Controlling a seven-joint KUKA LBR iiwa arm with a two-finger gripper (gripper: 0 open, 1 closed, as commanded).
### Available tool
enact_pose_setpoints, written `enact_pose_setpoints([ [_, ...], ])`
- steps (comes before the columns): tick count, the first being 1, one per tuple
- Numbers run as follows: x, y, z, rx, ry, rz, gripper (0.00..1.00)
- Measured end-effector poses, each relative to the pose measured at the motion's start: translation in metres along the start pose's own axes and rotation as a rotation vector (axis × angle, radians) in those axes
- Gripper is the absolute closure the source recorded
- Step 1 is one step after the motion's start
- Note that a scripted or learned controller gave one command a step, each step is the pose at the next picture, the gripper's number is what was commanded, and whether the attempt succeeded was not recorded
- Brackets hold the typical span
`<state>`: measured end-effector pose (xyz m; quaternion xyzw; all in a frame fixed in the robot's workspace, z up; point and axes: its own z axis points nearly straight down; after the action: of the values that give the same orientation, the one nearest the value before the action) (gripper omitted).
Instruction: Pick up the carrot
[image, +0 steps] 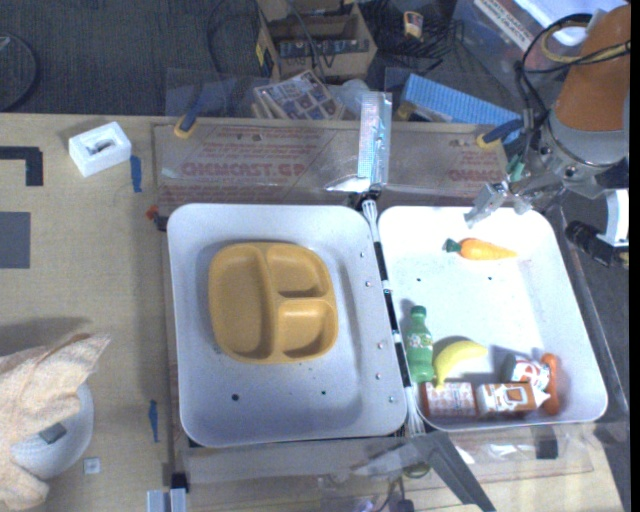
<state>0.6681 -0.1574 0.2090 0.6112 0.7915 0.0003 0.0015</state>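
Observation:
An orange carrot (483, 250) with a small green top lies flat in the far part of the right bin (560, 300), its green end pointing left. My gripper (497, 203) hangs above the bin's far edge, a little up and right of the carrot and apart from it. Its metal fingers are small and blurred.
Near the right bin's front edge lie a green bottle (418, 343), a yellow banana (459, 357), and two red-labelled bottles (478, 399), (537, 376). The left bin (190, 300) holds a yellow divided tray (272, 300). A clear divider stands between the bins' far ends.

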Motion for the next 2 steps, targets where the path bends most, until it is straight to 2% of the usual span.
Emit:
enact_pose_setpoints([
  [1, -0.0286, -0.0095, 0.1148, 0.005, 0.004, -0.243, 0.00],
  [2, -0.0310, -0.0083, 0.1052, -0.001, 0.001, -0.239, 1.00],
])
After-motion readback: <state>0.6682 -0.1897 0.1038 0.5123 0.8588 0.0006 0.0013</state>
